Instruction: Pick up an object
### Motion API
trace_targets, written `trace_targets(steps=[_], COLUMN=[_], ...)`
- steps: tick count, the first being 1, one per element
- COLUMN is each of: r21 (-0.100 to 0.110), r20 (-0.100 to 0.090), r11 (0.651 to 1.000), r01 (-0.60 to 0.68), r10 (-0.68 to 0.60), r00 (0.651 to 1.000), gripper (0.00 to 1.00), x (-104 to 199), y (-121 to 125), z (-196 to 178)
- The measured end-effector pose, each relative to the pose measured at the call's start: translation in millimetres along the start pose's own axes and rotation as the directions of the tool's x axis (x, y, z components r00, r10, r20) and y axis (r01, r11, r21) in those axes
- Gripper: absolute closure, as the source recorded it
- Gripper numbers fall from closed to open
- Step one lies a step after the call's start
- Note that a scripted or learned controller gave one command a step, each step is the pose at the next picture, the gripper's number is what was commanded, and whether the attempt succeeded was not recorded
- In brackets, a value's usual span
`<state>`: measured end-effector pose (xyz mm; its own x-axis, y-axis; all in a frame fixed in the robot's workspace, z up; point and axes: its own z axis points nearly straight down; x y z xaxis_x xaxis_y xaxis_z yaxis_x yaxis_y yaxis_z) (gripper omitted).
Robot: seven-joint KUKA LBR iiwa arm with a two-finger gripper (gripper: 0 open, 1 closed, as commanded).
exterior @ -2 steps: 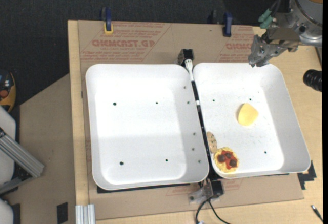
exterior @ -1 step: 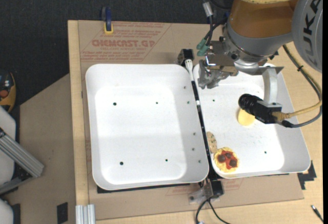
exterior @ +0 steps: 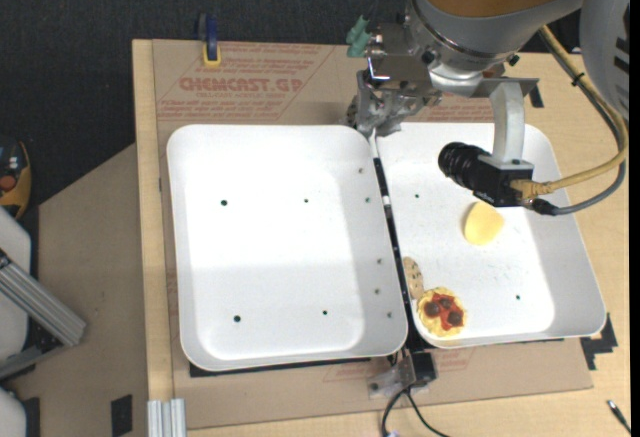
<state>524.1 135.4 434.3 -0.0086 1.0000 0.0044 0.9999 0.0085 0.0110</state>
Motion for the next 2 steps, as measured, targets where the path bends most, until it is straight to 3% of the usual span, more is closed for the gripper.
trace_targets(steps=[1,2], r21=[0.017,0.019], r20=[0.005,0.007], r11=[1.000,1.000], r01=[-0.002,-0.007], r10=[0.002,0.007], r00=[1.000,1.000], gripper=[1.00,1.00], x=[68,89], y=[38,50], z=[65,140])
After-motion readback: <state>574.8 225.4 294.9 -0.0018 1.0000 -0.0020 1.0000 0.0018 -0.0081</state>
